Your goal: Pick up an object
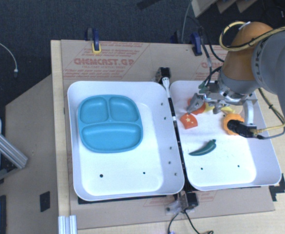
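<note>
tool [199, 103] low in far part of right bin [259, 177], just above red piece [189, 121]; open or closed: cannot tell. nothing lifted yet; grasp and raise remain.

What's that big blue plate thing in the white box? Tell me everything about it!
The blue plate is a light blue divided tray with rounded corners. It looks like smooth plastic. It has three sections: two smaller ones along its far side and one long one along its near side, split by raised ridges. It lies flat, right way up, in the upper left part of the left bin, with nothing resting in its sections. Only the bin's white floor touches it. The pincer is over in the other bin, well away from it.
</note>
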`<action>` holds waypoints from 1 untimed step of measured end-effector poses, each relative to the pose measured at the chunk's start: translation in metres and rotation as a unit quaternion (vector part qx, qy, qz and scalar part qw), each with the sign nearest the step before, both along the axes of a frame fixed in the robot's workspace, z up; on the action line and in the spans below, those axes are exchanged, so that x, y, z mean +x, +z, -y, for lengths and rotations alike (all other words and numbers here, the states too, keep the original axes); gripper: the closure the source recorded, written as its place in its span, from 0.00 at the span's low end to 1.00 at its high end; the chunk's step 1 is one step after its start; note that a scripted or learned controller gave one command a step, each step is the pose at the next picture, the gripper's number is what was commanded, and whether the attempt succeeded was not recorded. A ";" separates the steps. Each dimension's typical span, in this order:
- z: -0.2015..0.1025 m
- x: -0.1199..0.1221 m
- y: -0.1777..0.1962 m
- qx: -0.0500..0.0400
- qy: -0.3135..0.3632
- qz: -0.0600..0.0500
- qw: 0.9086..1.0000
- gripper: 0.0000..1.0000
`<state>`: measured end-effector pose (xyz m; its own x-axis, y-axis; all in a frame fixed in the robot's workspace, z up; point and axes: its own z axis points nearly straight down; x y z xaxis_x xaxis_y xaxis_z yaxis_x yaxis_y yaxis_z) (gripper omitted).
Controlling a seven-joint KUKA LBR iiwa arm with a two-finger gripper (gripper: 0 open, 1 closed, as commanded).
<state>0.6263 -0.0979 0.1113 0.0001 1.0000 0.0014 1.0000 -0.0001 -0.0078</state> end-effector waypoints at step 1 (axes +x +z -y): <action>-0.002 0.004 -0.022 0.001 0.001 0.009 1.000 0.00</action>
<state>0.6305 -0.0955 0.0891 -0.0019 1.0000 0.0025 1.0000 0.0019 0.0092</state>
